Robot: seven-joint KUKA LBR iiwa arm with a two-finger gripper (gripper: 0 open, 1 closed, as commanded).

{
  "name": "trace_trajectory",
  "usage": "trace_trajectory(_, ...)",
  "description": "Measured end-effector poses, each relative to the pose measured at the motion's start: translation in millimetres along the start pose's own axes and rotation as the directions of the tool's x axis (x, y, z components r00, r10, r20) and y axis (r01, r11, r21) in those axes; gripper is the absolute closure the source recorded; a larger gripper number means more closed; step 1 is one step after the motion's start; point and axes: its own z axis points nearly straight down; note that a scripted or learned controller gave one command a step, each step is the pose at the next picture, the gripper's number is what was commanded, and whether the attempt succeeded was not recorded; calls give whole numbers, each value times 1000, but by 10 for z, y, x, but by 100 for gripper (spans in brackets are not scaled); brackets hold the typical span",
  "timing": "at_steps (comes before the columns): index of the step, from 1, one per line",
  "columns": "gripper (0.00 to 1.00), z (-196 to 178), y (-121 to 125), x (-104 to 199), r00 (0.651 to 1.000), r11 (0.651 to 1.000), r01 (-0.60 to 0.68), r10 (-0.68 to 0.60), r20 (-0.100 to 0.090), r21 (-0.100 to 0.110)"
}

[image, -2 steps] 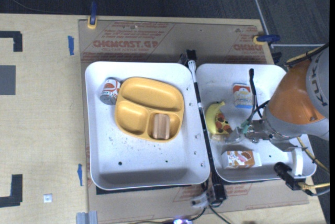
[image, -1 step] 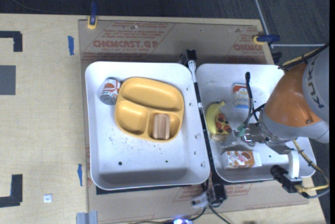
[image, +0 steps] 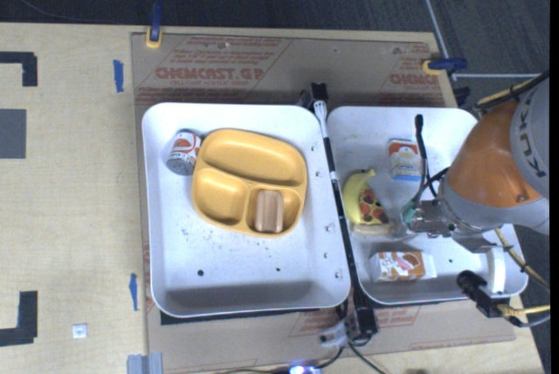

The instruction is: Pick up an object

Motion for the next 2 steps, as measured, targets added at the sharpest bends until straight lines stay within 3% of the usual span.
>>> trace_trajectory(1, 0, 1, -1, 1, 1000, 1000, 0, 0, 0, 0)
trace_trajectory(2, 0, 110, -27, 35, 1000, 1000, 4, -4, -14, 13)
